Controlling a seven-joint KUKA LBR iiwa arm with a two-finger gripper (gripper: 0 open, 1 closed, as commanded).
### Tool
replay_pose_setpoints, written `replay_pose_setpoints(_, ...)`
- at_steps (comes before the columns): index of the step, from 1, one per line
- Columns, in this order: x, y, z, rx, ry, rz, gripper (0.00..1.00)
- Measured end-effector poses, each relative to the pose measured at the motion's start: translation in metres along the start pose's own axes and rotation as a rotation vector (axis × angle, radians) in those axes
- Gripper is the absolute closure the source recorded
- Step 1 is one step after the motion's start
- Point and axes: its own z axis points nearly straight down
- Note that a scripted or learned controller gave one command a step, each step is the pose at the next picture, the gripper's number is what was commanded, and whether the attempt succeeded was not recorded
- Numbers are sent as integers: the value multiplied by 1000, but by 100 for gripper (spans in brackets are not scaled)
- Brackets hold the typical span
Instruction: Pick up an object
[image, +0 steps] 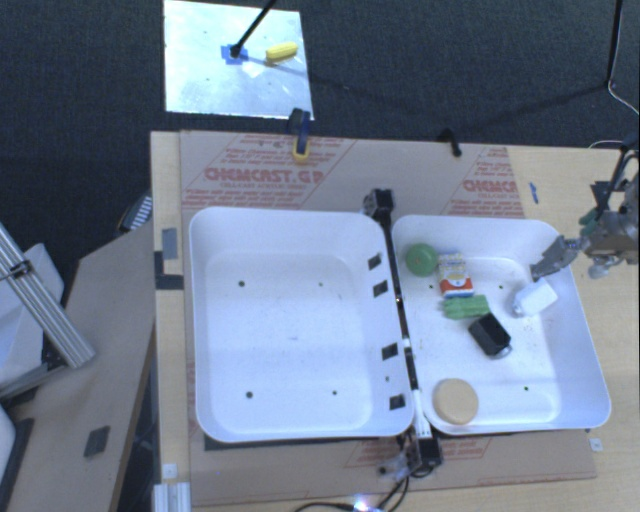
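Here we are at the counter, two shallow white bins side by side on a printed board. The left bin takes up the middle of the frame; the right bin sits hard against it, with a row of dark clips running down the seam between them.

All the objects are in the right bin. A green ball sits at its upper left, close to the seam. Just right of it is a small carton, white with red and blue print, and directly below that a green block lying flat, its top edge about touching the carton. Lower right of the green block, a black object lies at an angle. Down at the lower left of the bin, well apart from the others, rests a round tan disc. Over by the bin's right wall sits a small white block.

The arm comes in at the right edge of the frame, upper right of the bin. The tool hangs over the bin's upper right corner, a grey finger slanting down and left, with its tip just above the white block. Whether it's open or closed, I cannot tell from here; I can't see anything held in it.

Up at the top left of the frame, off the counter, a shiny metal sheet lies on dark carpet with a yellow piece on it.
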Motion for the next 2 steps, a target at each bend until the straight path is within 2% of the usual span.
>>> replay_pose_setpoints(1, -19, -17, 136, 13, 4, 4, 0)
replay_pose_setpoints(2, -19, -12, 117, -3, -1, 1, 100)
